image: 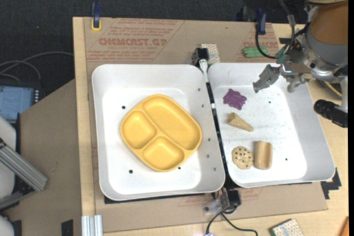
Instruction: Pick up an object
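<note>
Two shallow white bins sit side by side on the table (138, 36). The left bin (110, 85) carries a yellow divided plate (160, 132) with three compartments, lying near its middle. The right bin (301, 135) holds four small things: a purple bunch of grapes (234, 99) near the upper left, a tan cone-shaped wedge (239, 122) just below it, a round cookie (241, 157) near the lower edge, and a brown bread roll (263, 154) just beside the cookie on its right. The arm (329, 30) reaches in from the right, and its end effector (279, 77) hangs over the upper part of the right bin, apart from all four things, with nothing between its fingers; whether it is spread wide or drawn narrow cannot be told.
</note>
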Robot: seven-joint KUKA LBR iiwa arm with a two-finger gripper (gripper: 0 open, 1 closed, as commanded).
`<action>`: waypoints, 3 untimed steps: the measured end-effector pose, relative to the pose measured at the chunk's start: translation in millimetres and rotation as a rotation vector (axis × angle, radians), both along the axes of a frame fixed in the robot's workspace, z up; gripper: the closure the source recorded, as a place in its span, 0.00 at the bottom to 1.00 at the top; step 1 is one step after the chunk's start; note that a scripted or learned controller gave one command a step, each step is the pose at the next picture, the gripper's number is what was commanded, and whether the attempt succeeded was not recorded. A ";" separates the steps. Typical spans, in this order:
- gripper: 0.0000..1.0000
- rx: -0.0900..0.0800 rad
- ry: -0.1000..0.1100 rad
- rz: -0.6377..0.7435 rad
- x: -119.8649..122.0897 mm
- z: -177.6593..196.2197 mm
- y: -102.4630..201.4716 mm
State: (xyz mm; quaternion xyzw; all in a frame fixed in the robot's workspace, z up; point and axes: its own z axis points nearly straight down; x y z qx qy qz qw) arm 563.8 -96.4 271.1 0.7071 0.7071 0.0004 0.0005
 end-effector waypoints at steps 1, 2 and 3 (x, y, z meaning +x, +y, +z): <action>0.00 0.003 0.014 -0.008 -90.2 -96.2 -52.4; 0.00 0.000 -0.007 0.005 -3.0 -187.7 -19.2; 0.00 -0.001 -0.006 0.003 64.2 -185.6 -15.5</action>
